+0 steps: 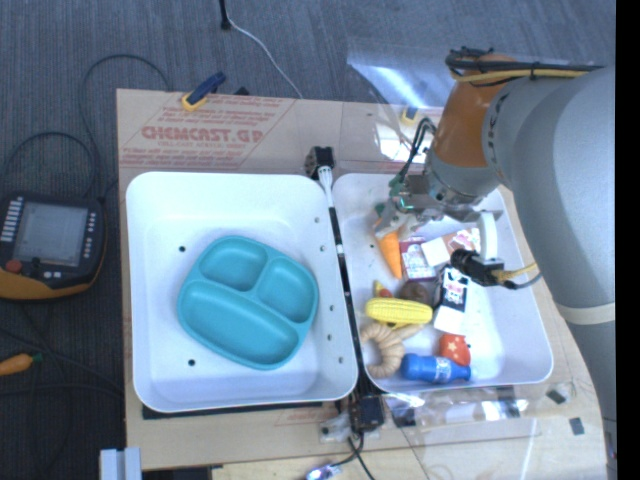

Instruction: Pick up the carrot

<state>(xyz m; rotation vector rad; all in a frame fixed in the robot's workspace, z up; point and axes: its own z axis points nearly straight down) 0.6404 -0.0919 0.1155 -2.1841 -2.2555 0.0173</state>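
The carrot [390,255] is a short orange piece lying near the left wall of the right bin [530,338], pointing toward the front. My gripper [400,211] hangs low in the back of that bin, just above and behind the carrot's far end. The grey arm with its orange band [470,128] comes in from the right and hides the bin's back corner. Nothing can be seen held in the gripper.
Around the carrot lie a yellow corn cob [398,312], a beige pretzel [385,338], a blue bottle [435,369], a red item [455,348], and small cartons [436,255]. The left bin [150,218] holds a blue divided plate [250,300]. A pendant [45,243] sits far left.
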